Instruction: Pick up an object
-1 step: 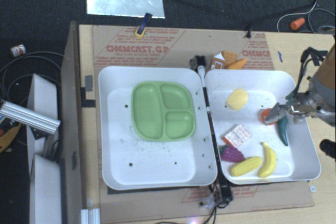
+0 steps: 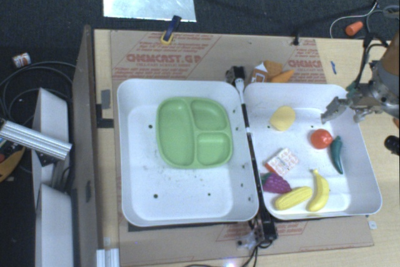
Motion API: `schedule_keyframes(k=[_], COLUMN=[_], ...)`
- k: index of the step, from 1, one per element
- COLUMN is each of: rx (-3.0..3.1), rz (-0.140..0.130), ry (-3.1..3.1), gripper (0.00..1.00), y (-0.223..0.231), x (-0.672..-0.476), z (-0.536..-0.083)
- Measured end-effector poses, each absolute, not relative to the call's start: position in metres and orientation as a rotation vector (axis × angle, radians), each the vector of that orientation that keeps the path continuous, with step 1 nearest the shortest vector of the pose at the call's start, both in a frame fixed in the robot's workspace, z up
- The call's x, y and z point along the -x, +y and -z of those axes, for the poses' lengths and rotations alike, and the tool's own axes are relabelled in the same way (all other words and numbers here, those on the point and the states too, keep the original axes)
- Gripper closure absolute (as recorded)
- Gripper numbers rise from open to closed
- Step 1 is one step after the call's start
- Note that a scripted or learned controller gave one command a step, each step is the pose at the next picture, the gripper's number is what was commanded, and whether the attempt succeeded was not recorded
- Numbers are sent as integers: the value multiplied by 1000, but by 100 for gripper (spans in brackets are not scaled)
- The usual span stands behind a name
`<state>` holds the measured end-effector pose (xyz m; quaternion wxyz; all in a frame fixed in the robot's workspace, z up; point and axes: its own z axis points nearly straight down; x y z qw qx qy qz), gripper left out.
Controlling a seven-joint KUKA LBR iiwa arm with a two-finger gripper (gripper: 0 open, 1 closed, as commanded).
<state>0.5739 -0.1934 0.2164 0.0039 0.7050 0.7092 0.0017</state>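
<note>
The right bin [image 2: 359, 197] holds several toy foods: a yellow lemon [image 2: 282, 117], a red tomato [image 2: 321, 138], a dark green pepper [image 2: 337, 154], a red-and-white packet [image 2: 283, 162], purple grapes [image 2: 275, 183], a corn cob [image 2: 293, 198] and a banana [image 2: 319, 191]. My gripper [image 2: 347, 112] hangs over the bin's far right corner, just above and right of the tomato. Its fingers [image 2: 331, 110] stand apart, open, with nothing between them.
The left bin [image 2: 140, 197] carries a green divided plate [image 2: 194, 132]. An orange toy [image 2: 275, 73] lies on the cardboard behind the bins. Cables and a metal bar [image 2: 34, 139] sit off the bench to the left.
</note>
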Motion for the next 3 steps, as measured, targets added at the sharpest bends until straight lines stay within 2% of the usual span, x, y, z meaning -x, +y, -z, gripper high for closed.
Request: schedule_keyframes(k=[1,2,3], rx=[-2209,-2215,-2208], rz=[-4,-1,-8], ry=[2232,2230,2223], gripper=[0,0,100], y=[-152,-130,-132], x=[-641,-654,-657], z=[-142,-81,-98])
